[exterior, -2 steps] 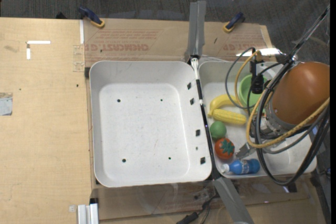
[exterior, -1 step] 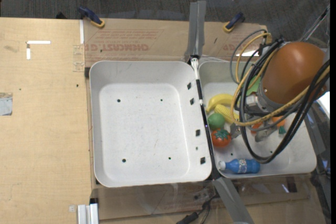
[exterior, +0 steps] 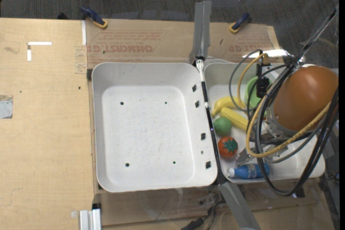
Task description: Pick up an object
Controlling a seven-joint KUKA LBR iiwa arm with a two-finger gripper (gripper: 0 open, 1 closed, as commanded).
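Jaws (exterior: 243, 157) low over right bin (exterior: 302, 169), beside tomato (exterior: 228, 146)

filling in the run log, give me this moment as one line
arm: over right bin | end effector: low beside tomato, above blue bottle | also there: corn, banana, lime | hold: unconfirmed

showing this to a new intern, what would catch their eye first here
The arm's orange band bulges over the right bin, ringed by looping yellow and black cables. Beneath it, bright toys crowd that bin's left side: a yellow corn cob, a green ball, a red tomato and a blue bottle.
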